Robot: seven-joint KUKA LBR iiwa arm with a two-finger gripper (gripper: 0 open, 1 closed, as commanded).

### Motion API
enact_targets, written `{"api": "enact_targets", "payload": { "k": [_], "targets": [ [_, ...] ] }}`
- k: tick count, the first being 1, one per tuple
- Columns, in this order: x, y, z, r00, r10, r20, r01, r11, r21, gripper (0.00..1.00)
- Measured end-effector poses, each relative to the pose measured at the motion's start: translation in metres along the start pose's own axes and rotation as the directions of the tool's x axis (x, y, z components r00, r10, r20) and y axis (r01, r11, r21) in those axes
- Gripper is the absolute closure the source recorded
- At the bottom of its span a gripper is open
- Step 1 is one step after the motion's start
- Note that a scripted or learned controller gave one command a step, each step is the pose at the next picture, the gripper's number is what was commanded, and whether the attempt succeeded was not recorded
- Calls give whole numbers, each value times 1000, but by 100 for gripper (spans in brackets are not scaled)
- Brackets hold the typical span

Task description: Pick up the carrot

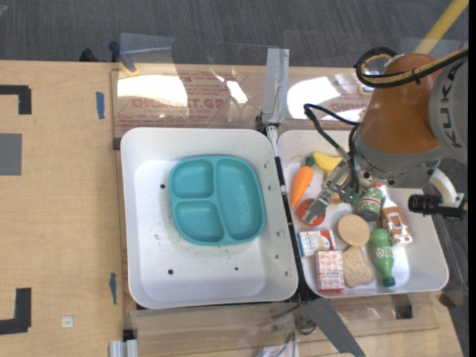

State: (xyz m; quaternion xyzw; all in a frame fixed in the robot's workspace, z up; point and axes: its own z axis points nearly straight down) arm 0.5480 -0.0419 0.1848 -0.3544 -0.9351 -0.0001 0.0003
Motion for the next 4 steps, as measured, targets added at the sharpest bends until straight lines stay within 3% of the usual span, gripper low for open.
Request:
{"api": "enact_targets", "payload": {
  "k": [1, 2, 3, 4],
  "targets": [
    [-26, 17, 0, 977, -214, 7, 214, 977, -2, 0],
    [-63, -19, 68, 965, -261, -4, 261, 965, 3, 0],
    [-104, 21, 93, 994, 107, 3, -107, 994, 0, 0],
    [-104, 23, 82, 994, 105, 8, -105, 995, -4, 100]
  ]
}}
